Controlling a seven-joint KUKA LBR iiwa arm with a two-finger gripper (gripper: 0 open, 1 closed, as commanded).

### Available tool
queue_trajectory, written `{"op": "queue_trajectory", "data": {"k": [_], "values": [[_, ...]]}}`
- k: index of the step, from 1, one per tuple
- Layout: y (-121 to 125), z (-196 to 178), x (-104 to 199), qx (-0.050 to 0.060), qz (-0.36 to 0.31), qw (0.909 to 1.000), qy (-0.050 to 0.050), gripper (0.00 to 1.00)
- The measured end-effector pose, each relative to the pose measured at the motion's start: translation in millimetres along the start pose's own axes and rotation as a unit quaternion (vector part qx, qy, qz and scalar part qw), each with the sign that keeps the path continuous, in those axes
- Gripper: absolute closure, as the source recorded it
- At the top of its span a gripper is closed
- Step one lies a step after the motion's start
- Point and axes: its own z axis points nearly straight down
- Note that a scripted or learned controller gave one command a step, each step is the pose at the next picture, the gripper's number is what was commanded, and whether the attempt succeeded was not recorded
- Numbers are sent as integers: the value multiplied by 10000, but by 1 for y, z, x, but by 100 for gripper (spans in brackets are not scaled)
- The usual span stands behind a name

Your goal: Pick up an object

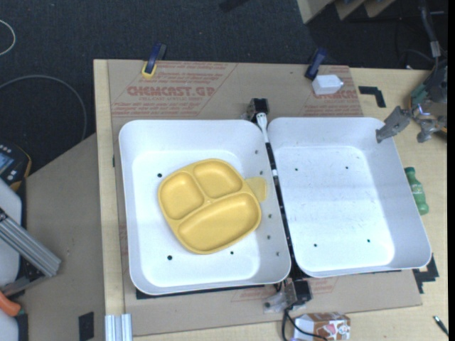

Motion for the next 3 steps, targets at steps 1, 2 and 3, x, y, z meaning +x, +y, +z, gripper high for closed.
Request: {"op": "queue_trajectory", "data": {"k": [1, 2, 3], "values": [[-49, -116, 62, -77, -33, 10000, -6, 0], [-101, -265, 108, -112, -24, 9999, -7, 0], [-99, -266, 107, -35, -6, 10000, -15, 100]]}}
